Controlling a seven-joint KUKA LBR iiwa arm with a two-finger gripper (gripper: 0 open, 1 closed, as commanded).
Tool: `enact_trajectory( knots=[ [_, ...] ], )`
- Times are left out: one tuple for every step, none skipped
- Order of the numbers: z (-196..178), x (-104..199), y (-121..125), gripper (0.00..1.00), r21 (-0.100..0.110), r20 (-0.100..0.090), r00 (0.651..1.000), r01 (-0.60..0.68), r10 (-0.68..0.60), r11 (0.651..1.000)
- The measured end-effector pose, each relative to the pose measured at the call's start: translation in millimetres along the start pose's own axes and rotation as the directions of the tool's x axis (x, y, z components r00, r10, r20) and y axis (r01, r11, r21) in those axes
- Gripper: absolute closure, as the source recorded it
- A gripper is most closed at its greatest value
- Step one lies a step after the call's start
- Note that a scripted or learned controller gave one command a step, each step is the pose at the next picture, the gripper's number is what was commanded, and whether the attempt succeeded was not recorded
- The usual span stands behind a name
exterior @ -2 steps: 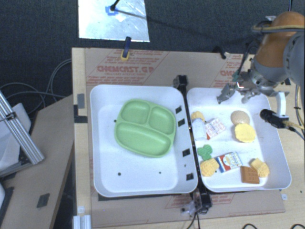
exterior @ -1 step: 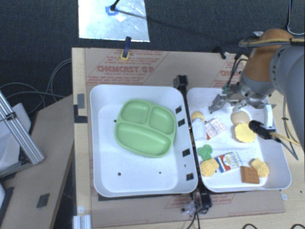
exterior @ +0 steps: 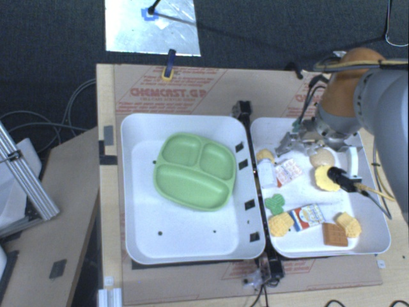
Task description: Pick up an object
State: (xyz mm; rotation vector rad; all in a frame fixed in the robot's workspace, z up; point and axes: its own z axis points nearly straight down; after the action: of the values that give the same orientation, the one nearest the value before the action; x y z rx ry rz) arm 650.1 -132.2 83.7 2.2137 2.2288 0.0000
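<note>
Remote station, overhead camera. Gripper (exterior: 285,146) sits low over the far-left corner of the right bin (exterior: 377,238). Released or clenched, I cannot tell from this angle, and I see nothing held in it.

The task names no particular object, so I take the nearest candidates.
- Red-and-white packet (exterior: 289,171): just beside the gripper, on the side toward the camera. It lies flat, with its long axis slanting across the bin.
- Pale yellow piece (exterior: 264,154): just beside the gripper, toward the divider between the bins.
- Beige round piece (exterior: 323,157): near, on the arm's side.

My judgement is that the packet is the shortest reach, a small shift toward the camera and then down. It lies flat, though, and may be hard to pinch.

Farther toward the near edge:
- green toy piece (exterior: 275,203)
- round yellow cookie (exterior: 280,224)
- blue-and-red packet (exterior: 309,215)
- brown cracker (exterior: 334,234)
- yellow waffle piece (exterior: 349,224)

The left bin (exterior: 137,235) holds a green divided plate (exterior: 195,171), well apart from the gripper.

Writing: the cardboard sheet (exterior: 211,82) under the bins reads "CHEMCAST GP" in red, and the same print repeats partly at other edges. The print on both packets is too small to read.
</note>
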Motion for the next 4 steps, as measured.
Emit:
enact_trajectory(
  knots=[
    [-12.8, 0.0, 1.6, 1.0, -0.005, 0.001, 1.0, 0.002, -0.002, 1.0],
    [-56.8, 0.4, 3.5, 1.0, -0.006, 0.001, 1.0, -0.002, 0.002, 1.0],
    [-113.9, 1.8, 15.8, 1.0, -0.009, 0.001, 1.0, 0.0, 0.0, 1.0],
    [-143.2, 1.9, 17.1, 1.0, -0.005, 0.0, 1.0, -0.001, 0.001, 1.0]
  ],
)
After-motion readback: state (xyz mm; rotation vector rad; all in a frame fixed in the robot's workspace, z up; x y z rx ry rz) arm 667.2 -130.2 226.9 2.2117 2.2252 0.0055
